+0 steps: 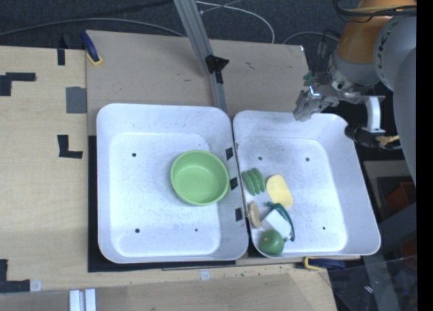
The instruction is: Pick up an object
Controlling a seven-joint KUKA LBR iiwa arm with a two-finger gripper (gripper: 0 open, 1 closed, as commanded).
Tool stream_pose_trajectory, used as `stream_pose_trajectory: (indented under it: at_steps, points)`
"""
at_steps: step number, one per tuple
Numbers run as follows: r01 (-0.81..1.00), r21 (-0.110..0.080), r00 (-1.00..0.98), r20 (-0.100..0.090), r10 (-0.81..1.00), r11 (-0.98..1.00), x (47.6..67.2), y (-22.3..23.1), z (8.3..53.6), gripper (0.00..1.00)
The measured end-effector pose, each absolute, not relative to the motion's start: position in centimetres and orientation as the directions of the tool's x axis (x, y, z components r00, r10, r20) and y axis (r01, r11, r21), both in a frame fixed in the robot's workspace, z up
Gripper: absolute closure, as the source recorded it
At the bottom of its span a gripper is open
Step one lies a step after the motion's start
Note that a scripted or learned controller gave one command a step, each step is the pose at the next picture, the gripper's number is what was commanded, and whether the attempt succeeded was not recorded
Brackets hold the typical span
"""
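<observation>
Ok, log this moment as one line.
pincer over right bin's far rim | nothing held | items clustered near-left in right bin | green bowl in left bin

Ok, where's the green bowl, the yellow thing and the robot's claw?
green bowl (199,177), camera view, on its inside floor.
yellow thing (279,190), camera view, on its middle.
gripper (304,111), camera view, at its tip, above the right bin's far rim.

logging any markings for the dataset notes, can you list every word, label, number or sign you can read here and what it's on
No readable text, number or brand in this camera view.
The black tape pieces on the wooden bench are plain shapes, not letters.
The green bowl in the left bin carries no marking.
The small white item in the right bin is too small and blurred to show any print.
The gripper shows no legible label.
</observation>
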State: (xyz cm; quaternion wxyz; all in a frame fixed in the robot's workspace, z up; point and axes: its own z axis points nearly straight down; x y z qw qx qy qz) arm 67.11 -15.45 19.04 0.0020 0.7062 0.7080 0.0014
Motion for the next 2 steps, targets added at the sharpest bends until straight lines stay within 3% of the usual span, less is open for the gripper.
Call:
stream_pose_trajectory:
  at_steps: [1,2]
  points:
    - [1.0,0.001,-0.001,0.0,1.0,0.001,67.2,-15.4,20.6,1.0]
    - [1.0,-0.001,-0.005,0.001,1.0,0.005,64.8,-11.1,21.8,1.0]
